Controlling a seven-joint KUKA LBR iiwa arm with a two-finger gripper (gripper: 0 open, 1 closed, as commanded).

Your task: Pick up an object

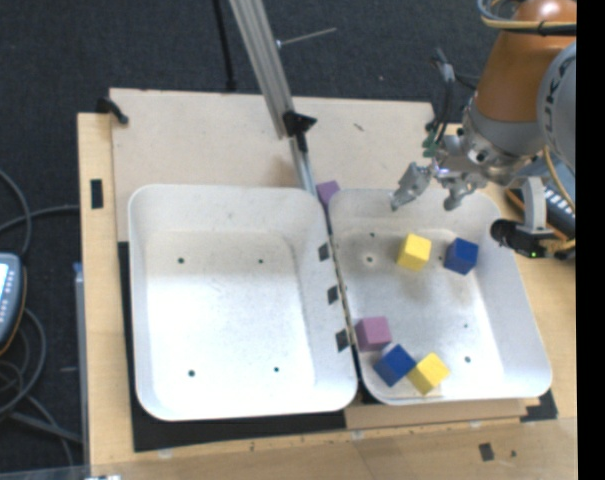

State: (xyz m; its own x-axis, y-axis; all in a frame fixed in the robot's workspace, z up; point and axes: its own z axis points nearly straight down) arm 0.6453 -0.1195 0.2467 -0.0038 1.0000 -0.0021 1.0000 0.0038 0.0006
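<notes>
Down at the near rim of the right bin [522, 353], a yellow cube [430, 371] and a blue cube [393, 364] sit touching, with a purple cube [373, 331] just behind them, all well below and left of the pincer [431, 191]. And the pincer hangs over the far end of that bin, fingers spread apart, nothing between them. Just below it, a second yellow cube [414, 251] lies nearest, slightly to its left; a second blue cube [461, 256] sits just beside that one, below and a touch right of the pincer. Off to the left, a small purple block [327, 191] rests at the far rim between the bins, level with the pincer. Beyond that, the left bin [142, 268] on the bench [182, 138].
</notes>
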